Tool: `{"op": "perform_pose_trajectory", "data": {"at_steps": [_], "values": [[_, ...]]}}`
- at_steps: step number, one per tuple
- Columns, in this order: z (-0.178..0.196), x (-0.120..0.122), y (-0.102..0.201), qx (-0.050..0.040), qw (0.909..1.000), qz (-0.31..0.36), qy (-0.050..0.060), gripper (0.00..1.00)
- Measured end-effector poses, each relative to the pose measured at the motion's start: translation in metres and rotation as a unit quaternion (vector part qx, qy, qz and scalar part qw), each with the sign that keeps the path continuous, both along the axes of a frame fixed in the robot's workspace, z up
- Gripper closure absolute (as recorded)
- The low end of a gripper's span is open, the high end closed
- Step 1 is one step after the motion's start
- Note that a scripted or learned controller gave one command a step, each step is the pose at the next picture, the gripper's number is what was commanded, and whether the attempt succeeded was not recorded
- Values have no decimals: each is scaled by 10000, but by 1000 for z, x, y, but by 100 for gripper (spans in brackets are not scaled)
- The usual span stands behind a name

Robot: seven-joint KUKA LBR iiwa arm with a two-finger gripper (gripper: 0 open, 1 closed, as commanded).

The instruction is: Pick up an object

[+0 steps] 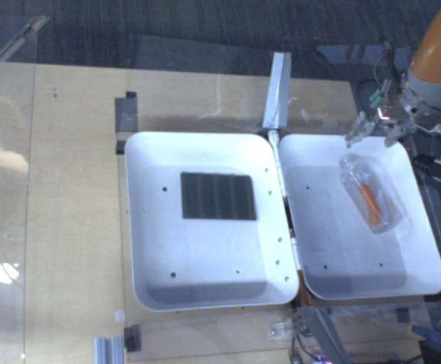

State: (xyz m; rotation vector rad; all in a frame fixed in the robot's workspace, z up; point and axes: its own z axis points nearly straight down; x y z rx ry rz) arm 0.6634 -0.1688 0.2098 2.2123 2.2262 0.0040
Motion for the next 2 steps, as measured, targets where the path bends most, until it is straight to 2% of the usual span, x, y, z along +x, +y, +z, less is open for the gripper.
{"op": "perform_pose_trajectory", "data": {"at_steps": [1,2], "values": [[0,7,-23,-17,9991,423,-23,0],[-113,-17,-21,-9,9959,908,-15,0]]}}
